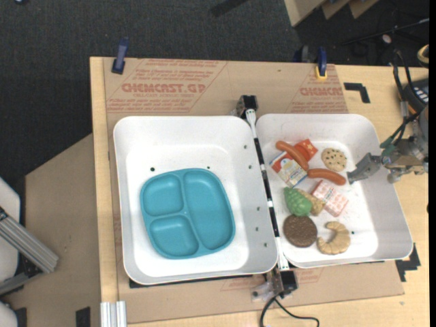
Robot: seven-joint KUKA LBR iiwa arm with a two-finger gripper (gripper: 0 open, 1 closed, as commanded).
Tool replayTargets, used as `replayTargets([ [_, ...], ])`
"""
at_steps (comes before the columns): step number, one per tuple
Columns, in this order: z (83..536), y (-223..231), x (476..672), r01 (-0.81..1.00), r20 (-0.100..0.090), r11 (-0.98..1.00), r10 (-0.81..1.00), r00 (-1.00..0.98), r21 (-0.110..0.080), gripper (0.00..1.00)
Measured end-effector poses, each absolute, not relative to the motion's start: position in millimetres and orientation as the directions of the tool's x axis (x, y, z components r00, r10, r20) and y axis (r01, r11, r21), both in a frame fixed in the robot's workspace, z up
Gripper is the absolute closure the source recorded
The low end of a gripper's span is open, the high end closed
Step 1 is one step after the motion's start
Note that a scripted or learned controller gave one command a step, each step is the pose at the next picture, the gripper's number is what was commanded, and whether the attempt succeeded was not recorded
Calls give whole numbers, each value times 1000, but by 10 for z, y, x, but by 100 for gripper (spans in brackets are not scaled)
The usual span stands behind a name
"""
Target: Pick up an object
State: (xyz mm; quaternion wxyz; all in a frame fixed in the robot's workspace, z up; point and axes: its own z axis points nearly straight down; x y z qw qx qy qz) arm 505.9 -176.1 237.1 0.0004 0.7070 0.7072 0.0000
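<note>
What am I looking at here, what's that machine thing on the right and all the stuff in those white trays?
This is one picture from a camera fixed above a workbench, looking down at a slant. Two shallow white bins sit side by side on it. The left bin holds a teal divided plate. The right bin holds toy food: two sausages, a cookie, a small carton, a green piece, a pink-and-white packet, a brown patty and a croissant. The machine at the right edge is a robot arm; its gripper sits over the right side of that bin, near the lower sausage. Its job is to pick something up. I see nothing held by it.
</note>
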Motion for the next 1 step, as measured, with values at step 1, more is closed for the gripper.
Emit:
replayTargets([
  [1,971,-1576,5568,1000,5,3,1000,-3,-11,0],
])
